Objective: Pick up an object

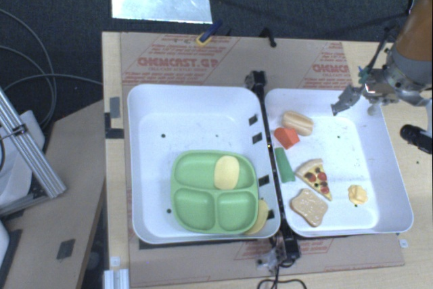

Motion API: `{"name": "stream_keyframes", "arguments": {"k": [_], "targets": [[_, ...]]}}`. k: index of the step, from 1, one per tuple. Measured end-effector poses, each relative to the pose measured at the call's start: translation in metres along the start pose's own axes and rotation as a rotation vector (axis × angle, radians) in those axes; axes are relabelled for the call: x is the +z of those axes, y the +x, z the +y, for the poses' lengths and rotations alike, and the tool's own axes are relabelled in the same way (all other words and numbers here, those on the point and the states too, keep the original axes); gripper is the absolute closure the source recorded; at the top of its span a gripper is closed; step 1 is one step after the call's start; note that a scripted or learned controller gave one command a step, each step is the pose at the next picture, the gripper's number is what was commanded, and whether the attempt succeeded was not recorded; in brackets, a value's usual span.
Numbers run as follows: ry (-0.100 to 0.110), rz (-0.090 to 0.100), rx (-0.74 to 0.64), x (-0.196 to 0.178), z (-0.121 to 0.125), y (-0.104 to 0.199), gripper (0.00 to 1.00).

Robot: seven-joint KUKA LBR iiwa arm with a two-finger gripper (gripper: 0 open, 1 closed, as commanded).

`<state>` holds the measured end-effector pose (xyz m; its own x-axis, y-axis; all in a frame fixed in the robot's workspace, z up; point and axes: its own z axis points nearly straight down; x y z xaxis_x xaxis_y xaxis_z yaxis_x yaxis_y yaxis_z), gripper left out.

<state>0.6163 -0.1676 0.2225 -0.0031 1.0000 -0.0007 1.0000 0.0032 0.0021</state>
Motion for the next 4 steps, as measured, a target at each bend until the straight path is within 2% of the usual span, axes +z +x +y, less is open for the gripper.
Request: {"name": "stream_keyframes", "arguments": {"k": [1,2,3,4], "targets": [[0.011,0.004,0.003,0.087,-0.067,0.012,0.00],[0.001,0.003,0.005,0.139,-0.131,0.037,0.00],[-0.004,0.003,0.001,0.136,-0.049,-0.040,0.00],[0.007,0.004,0.004,0.138,-0.134,-0.012,0.00]]}}
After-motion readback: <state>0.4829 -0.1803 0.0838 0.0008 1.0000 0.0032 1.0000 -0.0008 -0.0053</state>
